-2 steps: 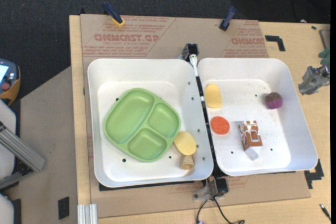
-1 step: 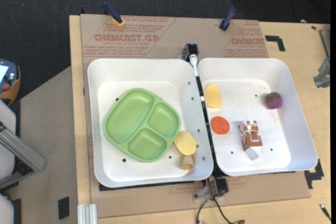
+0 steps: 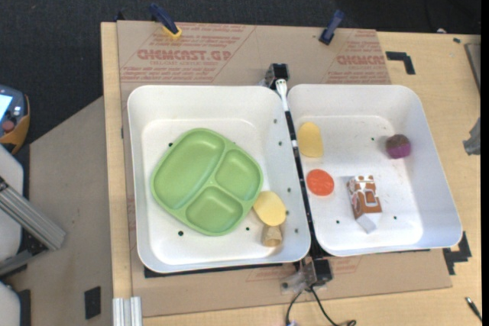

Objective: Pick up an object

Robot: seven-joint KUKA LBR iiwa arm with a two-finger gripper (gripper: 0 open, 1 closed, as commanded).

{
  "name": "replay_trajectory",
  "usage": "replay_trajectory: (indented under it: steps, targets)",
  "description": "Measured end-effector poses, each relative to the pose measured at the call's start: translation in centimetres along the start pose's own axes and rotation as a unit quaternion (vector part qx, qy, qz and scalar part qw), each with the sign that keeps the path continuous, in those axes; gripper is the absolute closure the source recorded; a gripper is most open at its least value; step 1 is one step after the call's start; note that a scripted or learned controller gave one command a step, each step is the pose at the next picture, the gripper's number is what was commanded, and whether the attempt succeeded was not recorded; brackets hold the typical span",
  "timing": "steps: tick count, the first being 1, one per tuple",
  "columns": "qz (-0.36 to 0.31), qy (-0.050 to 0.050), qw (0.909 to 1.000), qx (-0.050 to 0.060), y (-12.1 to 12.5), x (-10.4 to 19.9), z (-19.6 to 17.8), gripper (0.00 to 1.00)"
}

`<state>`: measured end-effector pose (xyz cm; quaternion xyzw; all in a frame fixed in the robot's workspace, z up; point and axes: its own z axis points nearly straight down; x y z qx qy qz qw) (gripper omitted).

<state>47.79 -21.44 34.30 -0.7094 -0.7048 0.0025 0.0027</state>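
Two shallow white bins sit side by side on the tabletop (image 3: pixel 229 42), their inner rims touching along a central seam. The left bin (image 3: pixel 141 164) is largely taken up by a green divided plate (image 3: pixel 206 181), lying flat near its middle, with a yellow rounded piece (image 3: pixel 269 208) tucked just beside the plate's lower right edge and a small tan bit (image 3: pixel 271 235) below it — little free floor remains there. The right bin (image 3: pixel 428 156) holds looser candidates, well apart from each other: a pale yellow oval (image 3: pixel 309 139) close to the seam wall, an orange disc (image 3: pixel 320 182), a brown-and-white box (image 3: pixel 364 198) lying tilted, and a small purple ball (image 3: pixel 398 146). The disc and box have open floor around them, likely the easiest approach. As for the jaws — their state cannot be told.
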Motion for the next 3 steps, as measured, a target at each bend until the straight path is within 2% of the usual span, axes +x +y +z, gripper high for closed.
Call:
replay_trajectory:
  steps: [1,2,3]
  targets:
    - [-0.004,-0.003,0.9999,-0.011,0.1,0.2,-12.6,1.00]
    - [-0.006,0.002,1.0000,0.002,0.1,6.6,-1.6,1.00]
    - [-0.002,-0.002,1.0000,-0.007,0.1,3.4,-5.6,1.00]
